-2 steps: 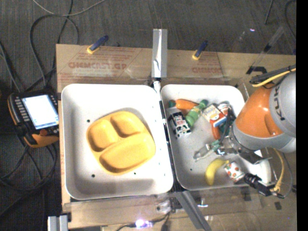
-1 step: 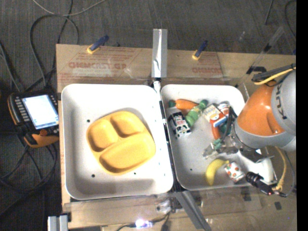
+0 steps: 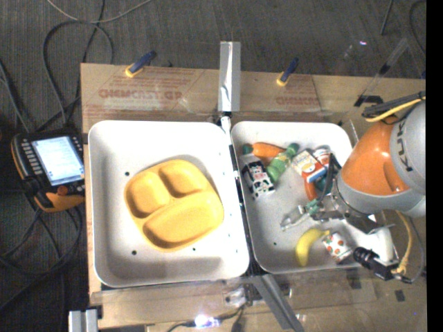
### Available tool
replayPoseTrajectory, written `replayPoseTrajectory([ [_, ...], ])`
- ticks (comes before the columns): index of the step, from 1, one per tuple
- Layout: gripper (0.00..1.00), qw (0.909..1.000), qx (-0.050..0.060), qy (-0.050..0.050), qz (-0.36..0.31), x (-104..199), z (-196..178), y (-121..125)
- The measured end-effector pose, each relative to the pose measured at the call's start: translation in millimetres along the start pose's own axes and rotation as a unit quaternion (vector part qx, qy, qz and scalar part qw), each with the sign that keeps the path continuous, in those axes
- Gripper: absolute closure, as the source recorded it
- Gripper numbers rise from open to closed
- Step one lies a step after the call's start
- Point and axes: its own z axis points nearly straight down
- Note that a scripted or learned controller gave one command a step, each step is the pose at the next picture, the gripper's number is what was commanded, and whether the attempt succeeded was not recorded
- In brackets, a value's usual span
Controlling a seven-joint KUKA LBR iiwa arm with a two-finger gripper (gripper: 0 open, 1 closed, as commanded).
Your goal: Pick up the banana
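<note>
The yellow banana (image 3: 307, 245) lies in the right bin (image 3: 271, 253), near its front wall, with its upper end pointing toward the arm. My gripper (image 3: 293, 216) hovers just beyond the banana's far end, a little to the left, reaching in from the orange-banded wrist (image 3: 370, 168). Its thin metal fingers (image 3: 286, 221) stand open and nothing is between them. They do not touch the banana.
A small red-and-white can (image 3: 336, 246) sits right of the banana. At the back of the right bin are a carrot (image 3: 266, 149), a green item (image 3: 279, 163), a black-and-white carton (image 3: 256, 178) and an orange carton (image 3: 309, 164). The left bin (image 3: 104, 206) holds a yellow divided tray (image 3: 174, 201).
</note>
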Motion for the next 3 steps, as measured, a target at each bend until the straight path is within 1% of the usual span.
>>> replayPoseTrajectory([
  [1,0.00,0.9944,0.001,-0.004,-0.105,10.8,8.9,-0.4],
  [2,0.00,0.9649,0.000,-0.005,-0.263,20.1,8.7,2.1],
  [3,0.00,0.9937,0.008,0.003,-0.112,26.7,-2.6,-2.1],
])
